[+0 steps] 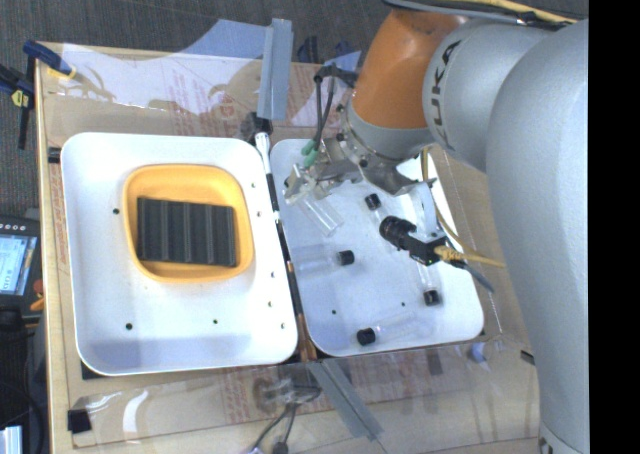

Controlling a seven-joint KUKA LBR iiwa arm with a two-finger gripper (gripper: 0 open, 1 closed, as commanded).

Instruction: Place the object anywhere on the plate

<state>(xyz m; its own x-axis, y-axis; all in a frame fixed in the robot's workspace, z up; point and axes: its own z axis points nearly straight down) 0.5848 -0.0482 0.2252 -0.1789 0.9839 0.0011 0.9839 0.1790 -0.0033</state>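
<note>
Your tool (310, 185) sits low over the right bin (335, 307); its opening and hold cannot be told. The dark ribbed block (187, 232), judged the object, lies flat on the yellow plate (185, 178). Placement appears done; next, lift the arm clear.

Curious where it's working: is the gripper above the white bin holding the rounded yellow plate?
No, the gripper is over the neighbouring shallow white bin, away from the rounded yellow plate.
</note>
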